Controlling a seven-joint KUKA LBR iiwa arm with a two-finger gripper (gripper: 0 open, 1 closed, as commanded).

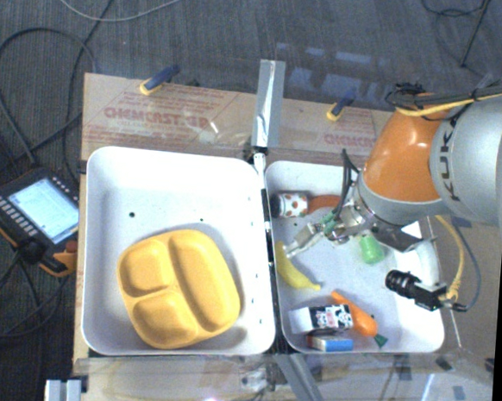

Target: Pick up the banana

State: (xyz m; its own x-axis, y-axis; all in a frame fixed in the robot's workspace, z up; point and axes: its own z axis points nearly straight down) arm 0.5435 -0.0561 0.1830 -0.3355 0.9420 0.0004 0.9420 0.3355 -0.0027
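Two white bins side by side on the surface, left bin and right bin. Landmark here: the divider where the two bins meet.

Banana lying in the right bin, just right of the divider, about halfway down it, yellow, slightly curved, angled from upper left to lower right. Not lifted, flat on the bin floor.

Arm reaching in from the right, orange band over the far half of the right bin. Jaws just above and right of the banana, close to the divider, pointing down-left toward it. Nothing seen between them; how far open, cannot tell, too small and blurred.

Right of the divider near its top, a white cup with red dots, an orange thing partly hidden beside it. Farther right, a green piece under the wrist. Low in the right bin, a carrot, a black-and-white box touching it, a blue-and-white block below that.

Left of the divider, a yellow divided tray in the left bin, tilted a bit, three compartments.

Far left of the divider, off the bins, an orange-edged pendant with lit screen.
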